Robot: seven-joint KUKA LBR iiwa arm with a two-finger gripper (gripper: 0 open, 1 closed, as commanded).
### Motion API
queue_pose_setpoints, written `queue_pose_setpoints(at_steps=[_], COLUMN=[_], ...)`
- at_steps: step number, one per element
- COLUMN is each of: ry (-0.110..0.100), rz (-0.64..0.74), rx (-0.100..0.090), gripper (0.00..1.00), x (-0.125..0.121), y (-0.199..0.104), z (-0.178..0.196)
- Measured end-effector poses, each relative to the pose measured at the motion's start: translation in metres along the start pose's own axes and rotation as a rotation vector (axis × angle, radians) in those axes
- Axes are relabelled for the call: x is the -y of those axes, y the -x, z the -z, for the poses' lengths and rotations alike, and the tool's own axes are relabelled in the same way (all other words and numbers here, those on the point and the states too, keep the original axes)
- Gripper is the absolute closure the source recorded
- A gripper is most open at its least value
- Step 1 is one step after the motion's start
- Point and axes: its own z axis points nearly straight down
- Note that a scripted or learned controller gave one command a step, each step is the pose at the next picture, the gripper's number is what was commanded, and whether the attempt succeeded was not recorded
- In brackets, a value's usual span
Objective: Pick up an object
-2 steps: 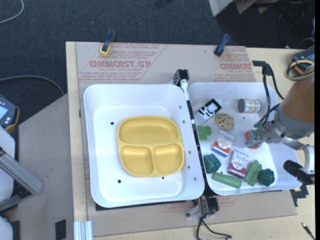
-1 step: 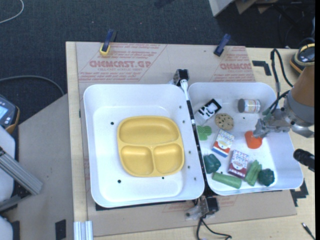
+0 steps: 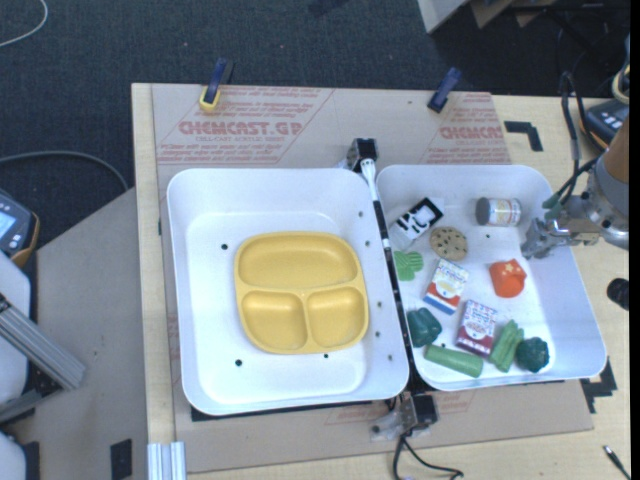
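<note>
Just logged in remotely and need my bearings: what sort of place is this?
Likely a robotics lab test bench: two white bins on a clamped board, loose cables on dark carpet, and toy food such as a cookie for picking.

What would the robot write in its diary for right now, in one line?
stage: reaching | hand: over right bin edge, holding nothing seen | nearest: grey can, orange toy | left bin: yellow tray

A single fixed camera looks down at a slant from above the counter, far enough back to take in both white bins whole: the left bin at centre frame, the right bin toward the right edge, with dark floor across the top.
</note>
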Motion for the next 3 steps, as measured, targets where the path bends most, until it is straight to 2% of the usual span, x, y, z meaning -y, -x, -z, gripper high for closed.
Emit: queue_pose_setpoints(at_steps=[1,2,3], ry=[-0.001,-0.009,-0.003], rz=[0.0,0.005,0.006], rx=[-0.001,-0.007,-0.005], gripper=[1.0,1.0,1.0], x=[-0.001,-0.016,-0.031], y=[0.0,-0.054,-0.107], z=[0.034,0.025,0.035])
